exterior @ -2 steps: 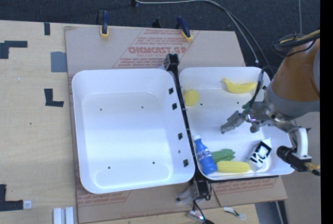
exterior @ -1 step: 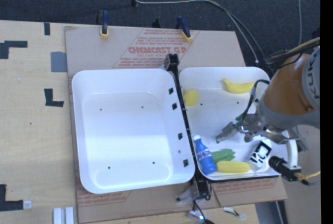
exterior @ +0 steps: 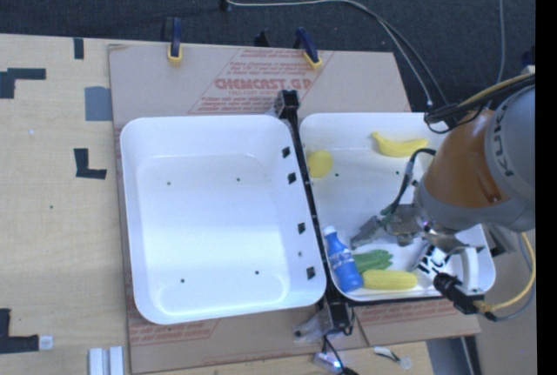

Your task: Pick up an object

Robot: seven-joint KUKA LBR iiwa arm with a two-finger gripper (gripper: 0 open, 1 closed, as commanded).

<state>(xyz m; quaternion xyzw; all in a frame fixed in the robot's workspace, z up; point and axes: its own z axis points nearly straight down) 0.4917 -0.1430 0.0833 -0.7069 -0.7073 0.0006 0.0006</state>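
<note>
— Nearest sits the blue bottle, its label unreadable, beside the green object?
— Yes. Above that bottle, the gripper gapes, holding nothing. Cardboard reads "CHEMCAST G.P."

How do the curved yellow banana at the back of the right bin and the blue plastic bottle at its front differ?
The curved yellow banana lies near the back wall; the blue plastic bottle lies at the front by the divider. The banana is plain yellow, the bottle blue with a white cap. Both lie flat in the right bin.

Grey arm reaches from right, wrist bent low, leftward.
</note>
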